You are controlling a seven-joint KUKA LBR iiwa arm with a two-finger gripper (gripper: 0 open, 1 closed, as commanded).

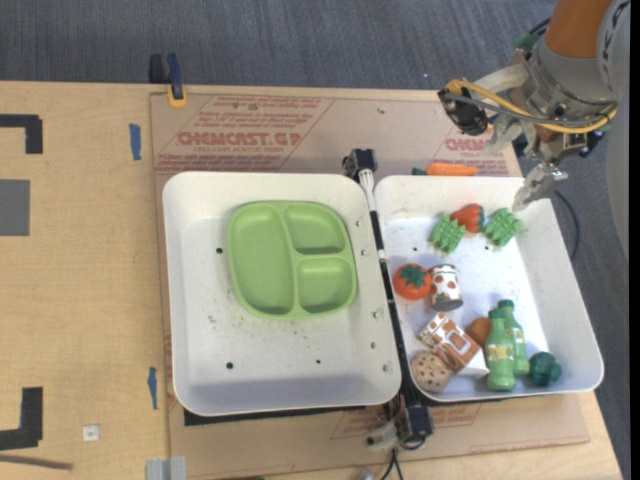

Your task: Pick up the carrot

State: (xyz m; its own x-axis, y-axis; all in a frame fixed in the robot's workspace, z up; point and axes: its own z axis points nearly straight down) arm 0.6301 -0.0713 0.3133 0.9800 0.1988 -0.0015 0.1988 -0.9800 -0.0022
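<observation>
The bench (pixel 80 298) is a pale wooden board carrying two shallow white bins side by side; the left bin (pixel 200 368) holds a green sectioned plate (pixel 292 258) with three compartments, lying flat near its middle; the right bin (pixel 565 288) holds a scatter of toy food, among it a tomato (pixel 411 280), a green bottle (pixel 504 345), a waffle-like piece (pixel 449 340), a cookie (pixel 431 370) and two green leafy pieces (pixel 447 232) near the far rim; the arm (pixel 580 28) enters at the upper right, its orange band partly cut off by the top edge, with yellow cables looped round the wrist; the gripper (pixel 532 188) hangs over the far right corner of the right bin, just above one leafy piece, and whether its fingers are spread or closed cannot be told, since they read as a single pale sliver at this angle; nothing is seen between them; the carrot (pixel 452 170) is a small, slim orange stick lying on its side on the cardboard just beyond the far rim of the right bin, outside both bins, left of the gripper and apart from it; its finer detail is too small to make out.
</observation>
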